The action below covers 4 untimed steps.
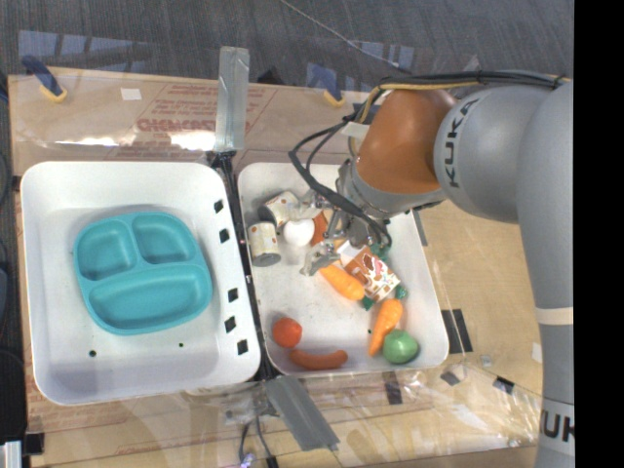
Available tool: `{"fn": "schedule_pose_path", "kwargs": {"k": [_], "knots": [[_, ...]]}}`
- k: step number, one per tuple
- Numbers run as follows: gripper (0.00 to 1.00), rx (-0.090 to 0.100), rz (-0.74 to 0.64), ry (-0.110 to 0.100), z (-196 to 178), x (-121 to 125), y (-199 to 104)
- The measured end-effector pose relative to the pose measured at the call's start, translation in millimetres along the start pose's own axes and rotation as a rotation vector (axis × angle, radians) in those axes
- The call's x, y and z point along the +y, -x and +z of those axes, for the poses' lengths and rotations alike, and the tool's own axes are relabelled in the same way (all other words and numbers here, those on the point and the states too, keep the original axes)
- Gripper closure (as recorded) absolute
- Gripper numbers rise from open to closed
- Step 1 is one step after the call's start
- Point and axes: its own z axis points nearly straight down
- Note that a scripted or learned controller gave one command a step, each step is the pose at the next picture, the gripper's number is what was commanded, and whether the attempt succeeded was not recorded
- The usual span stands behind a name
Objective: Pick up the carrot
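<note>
Two carrot-like orange pieces lie in the right bin [429, 291]. One carrot [386, 323] with a green top lies near the bin's front right, tilted, next to a green round fruit [400, 347]. A second orange carrot piece [340, 281] lies in the middle of the bin, beside a printed snack packet [376, 273]. My gripper [325, 253] hangs low over the bin's middle, just above and left of that second piece, with the orange wrist band [400, 144] behind it. Something orange [320, 227] shows beside the gripper body, partly hidden by it.
A tin can [261, 244], a white round object [296, 232] and a small cup-like item [280, 206] crowd the right bin's back left. A red tomato [287, 331] and a sausage [317, 359] lie at its front. The left bin [58, 359] holds a teal divided plate [144, 271].
</note>
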Motion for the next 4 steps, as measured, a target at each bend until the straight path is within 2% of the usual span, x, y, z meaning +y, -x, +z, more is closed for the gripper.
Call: {"fn": "schedule_pose_path", "kwargs": {"k": [1,2,3,4], "knots": [[0.00,0.048,-0.286,0.012,19,-2,-62],[1.00,0.045,-0.295,0.012,8,1,-59],[1.00,0.035,-0.368,0.004,-134,-61,-34],[0.00,0.043,-0.369,0.011,-129,-59,-36]]}}
